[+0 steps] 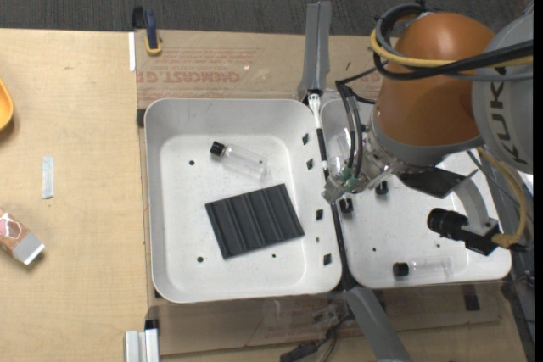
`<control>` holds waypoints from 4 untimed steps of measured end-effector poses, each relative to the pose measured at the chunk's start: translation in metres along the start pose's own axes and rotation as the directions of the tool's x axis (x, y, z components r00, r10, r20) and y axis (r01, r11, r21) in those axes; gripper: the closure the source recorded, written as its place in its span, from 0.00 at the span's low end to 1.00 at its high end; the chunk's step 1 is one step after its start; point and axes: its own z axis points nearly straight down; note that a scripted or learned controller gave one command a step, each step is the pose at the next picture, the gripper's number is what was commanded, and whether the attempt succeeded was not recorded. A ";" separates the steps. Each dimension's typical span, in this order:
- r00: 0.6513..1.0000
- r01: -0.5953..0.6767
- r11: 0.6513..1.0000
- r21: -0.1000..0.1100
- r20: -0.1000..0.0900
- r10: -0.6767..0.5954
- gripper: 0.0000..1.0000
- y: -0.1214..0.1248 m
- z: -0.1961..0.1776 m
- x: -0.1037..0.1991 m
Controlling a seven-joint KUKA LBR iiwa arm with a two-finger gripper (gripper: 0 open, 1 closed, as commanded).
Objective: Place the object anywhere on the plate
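Note:
A dark ribbed rectangular plate lies flat in the left bin, a little right of its middle. A clear vial with a black cap lies on the bin floor just above the plate, apart from it. A second clear vial with a dark cap lies near the front of the right bin. My gripper hangs under the orange wrist band at the left edge of the right bin, close to the wall between the bins. The arm hides most of it.
The grey and orange arm covers the back half of the right bin. A black fitting juts out below the wrist. On the wooden bench to the left lie a small white strip and a wrapped item.

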 end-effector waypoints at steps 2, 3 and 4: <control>0.780 0.626 0.780 -0.001 0.000 -0.626 1.00 0.081 0.028 0.137; 0.476 0.879 0.476 -0.002 0.004 -0.879 1.00 0.177 -0.032 0.089; 0.559 0.829 0.559 -0.002 0.001 -0.829 1.00 0.127 -0.054 0.120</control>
